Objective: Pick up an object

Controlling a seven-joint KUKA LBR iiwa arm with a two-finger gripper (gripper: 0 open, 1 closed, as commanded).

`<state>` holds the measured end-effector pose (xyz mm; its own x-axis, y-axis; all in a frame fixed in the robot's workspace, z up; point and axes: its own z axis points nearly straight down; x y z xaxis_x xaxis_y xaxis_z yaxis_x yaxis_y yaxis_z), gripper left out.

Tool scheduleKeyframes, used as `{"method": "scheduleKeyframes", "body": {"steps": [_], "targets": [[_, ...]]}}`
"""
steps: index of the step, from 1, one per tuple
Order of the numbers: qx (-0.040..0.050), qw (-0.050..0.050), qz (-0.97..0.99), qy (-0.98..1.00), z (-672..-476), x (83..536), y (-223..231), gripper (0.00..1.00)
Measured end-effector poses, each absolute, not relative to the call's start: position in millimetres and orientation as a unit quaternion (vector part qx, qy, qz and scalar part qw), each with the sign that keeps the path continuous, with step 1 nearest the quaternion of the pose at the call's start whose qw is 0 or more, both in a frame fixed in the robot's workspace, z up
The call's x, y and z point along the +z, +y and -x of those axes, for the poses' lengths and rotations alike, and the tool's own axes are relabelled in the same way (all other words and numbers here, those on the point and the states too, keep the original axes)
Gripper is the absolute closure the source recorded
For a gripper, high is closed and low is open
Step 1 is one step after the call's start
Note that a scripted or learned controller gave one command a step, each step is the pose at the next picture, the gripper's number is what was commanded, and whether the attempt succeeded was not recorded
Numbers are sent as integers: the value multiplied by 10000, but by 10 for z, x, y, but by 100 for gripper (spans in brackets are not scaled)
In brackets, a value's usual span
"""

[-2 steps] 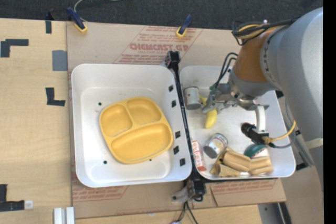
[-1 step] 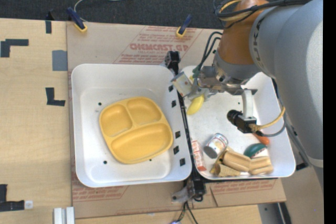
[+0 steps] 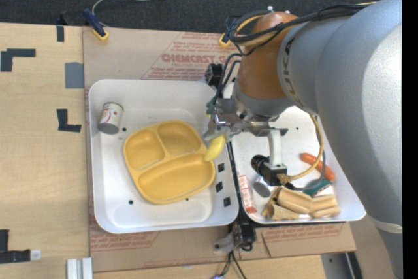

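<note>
The arm [image 3: 339, 82] is reaching in from 3 o'clock and covering much of the right bin [image 3: 356, 209], so that its wrist is sitting over the divide between the two bins. The left bin [image 3: 98, 160] is lying open to the camera. A yellow divided plate [image 3: 166, 163] is resting flat at its centre, taking up most of the floor; its width probably makes it a poor target for two fingers. The gripper [image 3: 219, 131] is hanging at the plate's 2 o'clock edge, just above a small yellow banana-shaped piece [image 3: 215, 148]. This piece is lying against the plate's rim and appears to be touching the finger tips, which suggests it is the object being picked. The fingers are pointing down, but how far apart they are standing cannot be told, nor whether the piece is between them. A small can [image 3: 110, 117] is lying at the bin's 10 o'clock corner, well apart. In the right bin, tan blocks [image 3: 304, 204] and an orange carrot [image 3: 318, 165] are sitting near 5 o'clock.
</note>
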<state>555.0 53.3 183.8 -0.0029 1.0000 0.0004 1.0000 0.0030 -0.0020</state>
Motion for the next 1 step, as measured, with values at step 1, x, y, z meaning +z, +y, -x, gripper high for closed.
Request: {"method": "scheduleKeyframes", "body": {"steps": [1], "targets": [[10, 11, 7062, -7081, -4830, 2068, 1110, 100]]}}
